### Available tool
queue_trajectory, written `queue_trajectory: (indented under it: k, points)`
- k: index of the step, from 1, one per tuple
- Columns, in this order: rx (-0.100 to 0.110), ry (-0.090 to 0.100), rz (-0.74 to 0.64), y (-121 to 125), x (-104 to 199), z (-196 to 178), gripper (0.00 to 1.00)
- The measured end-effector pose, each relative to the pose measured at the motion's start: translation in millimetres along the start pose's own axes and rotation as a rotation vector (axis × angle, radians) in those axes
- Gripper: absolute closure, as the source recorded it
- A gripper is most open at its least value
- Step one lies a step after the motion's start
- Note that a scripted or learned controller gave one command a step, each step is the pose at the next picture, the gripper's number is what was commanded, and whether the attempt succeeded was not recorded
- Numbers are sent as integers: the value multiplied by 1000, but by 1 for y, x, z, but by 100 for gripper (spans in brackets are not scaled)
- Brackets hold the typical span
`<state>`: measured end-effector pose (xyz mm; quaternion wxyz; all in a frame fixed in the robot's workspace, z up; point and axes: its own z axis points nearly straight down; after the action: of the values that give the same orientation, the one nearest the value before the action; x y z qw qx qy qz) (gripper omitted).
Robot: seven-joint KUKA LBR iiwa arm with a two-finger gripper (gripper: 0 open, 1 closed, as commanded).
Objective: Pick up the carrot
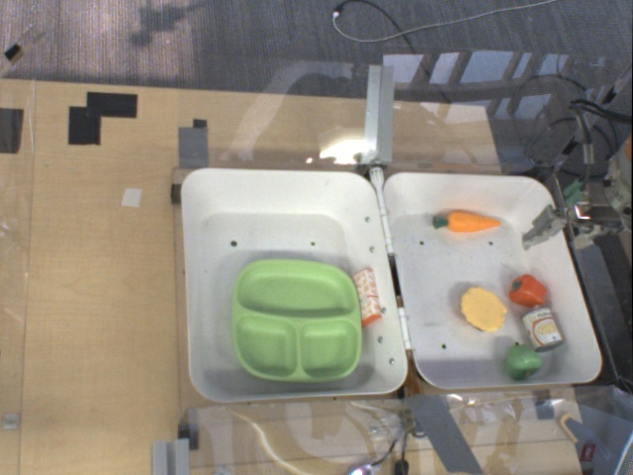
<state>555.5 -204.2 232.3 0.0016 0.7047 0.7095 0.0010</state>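
Observation:
The carrot (pixel 472 222), orange with a green stub at its left end, lies on its side in the upper part of the right bin (pixel 435 265). My gripper (pixel 545 227) sits over that bin's right rim, level with the carrot and a short way to its right, not touching it. Nothing shows between the gripper and the carrot.
The right bin also holds a yellow round piece (pixel 483 309), a red pepper (pixel 528 290), a small can (pixel 542 329) and a green vegetable (pixel 522 361). In the left bin (pixel 213 236) lie a green divided plate (pixel 296 317) and a red-and-white packet (pixel 367 295). Cables hang at the upper right.

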Motion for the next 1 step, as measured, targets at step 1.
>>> queue_trajectory:
  k: [1]
  points:
    - [-1,0,-134,54,5,78,0]
